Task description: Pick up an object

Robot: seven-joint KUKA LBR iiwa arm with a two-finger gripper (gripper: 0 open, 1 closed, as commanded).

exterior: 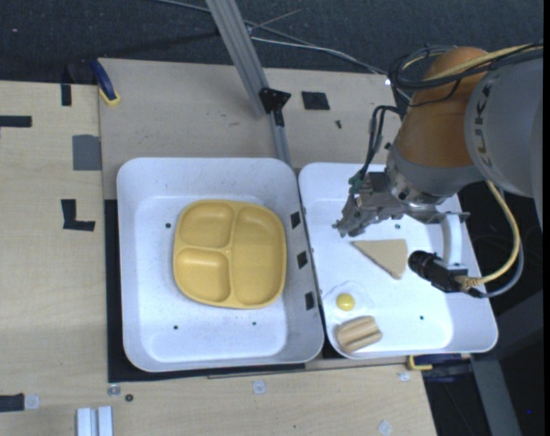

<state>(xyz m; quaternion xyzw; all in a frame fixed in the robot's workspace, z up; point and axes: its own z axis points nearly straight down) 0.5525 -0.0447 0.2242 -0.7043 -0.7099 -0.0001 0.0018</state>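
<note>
Sandwich wedge (387, 256) in right bin (456, 334); gripper (355, 226) just beside it.

Light wooden bench (202, 107), two shallow white bins side by side: left bin (134, 243), right bin (438, 330), black tape marks (75, 216)
</note>
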